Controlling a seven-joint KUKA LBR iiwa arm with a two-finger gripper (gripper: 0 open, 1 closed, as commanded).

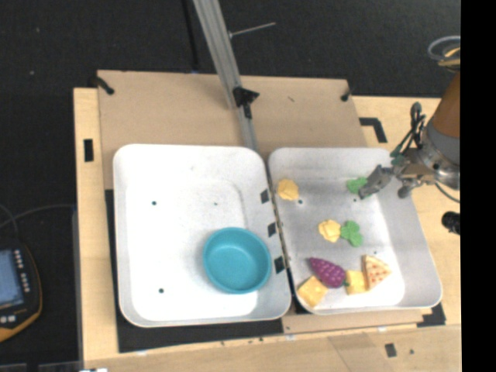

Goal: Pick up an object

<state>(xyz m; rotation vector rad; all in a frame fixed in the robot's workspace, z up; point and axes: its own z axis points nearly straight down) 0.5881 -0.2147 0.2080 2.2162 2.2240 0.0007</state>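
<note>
Right bin [403, 231]: 8 toy foods. Gripper [377, 183], upper right of frame, touching green piece [357, 184]; grip state: cannot tell. Nothing visibly lifted; pick appears pending. Left bin [155, 208]: blue bowl [236, 260].

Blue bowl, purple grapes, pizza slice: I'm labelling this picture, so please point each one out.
blue bowl [236, 260], camera view, on its inner floor.
purple grapes [327, 272], camera view, on the middle of the bunch.
pizza slice [376, 270], camera view, on its topping face.
</note>
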